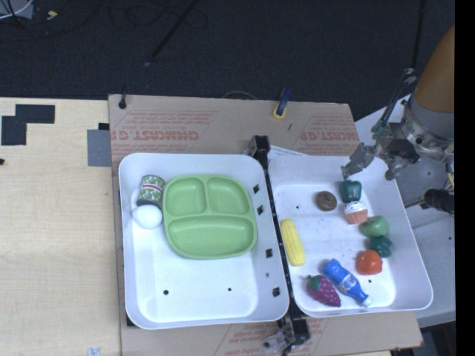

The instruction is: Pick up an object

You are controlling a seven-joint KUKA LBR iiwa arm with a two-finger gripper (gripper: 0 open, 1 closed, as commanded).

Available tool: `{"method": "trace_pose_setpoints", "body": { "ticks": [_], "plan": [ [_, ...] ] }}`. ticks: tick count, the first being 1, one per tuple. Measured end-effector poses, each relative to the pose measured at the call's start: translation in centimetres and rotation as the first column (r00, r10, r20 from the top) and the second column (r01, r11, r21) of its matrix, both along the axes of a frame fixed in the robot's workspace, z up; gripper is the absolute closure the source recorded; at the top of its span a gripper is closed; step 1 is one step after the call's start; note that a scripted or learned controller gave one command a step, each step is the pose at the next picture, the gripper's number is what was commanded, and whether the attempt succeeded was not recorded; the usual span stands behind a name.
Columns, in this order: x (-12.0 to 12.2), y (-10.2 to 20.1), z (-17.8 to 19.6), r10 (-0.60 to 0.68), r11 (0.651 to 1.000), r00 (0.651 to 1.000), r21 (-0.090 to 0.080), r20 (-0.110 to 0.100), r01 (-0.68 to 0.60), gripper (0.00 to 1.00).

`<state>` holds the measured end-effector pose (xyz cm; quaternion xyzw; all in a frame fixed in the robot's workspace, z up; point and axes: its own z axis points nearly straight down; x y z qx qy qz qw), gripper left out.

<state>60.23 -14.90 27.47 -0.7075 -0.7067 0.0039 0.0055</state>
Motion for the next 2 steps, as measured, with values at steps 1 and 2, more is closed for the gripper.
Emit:
{"method": "trace_pose_setpoints", "body": {
  "ticks": [1,2],
  "plan": [
    [0.2,0.0,0.7,0.001,1.0,1.0,-0.003,0.013,-0.001,0.0],
    [0.4,-0.6,-4.0,0.001,1.0,1.0,-0.001,0.007,-0.001,0.0]
  ]
}}
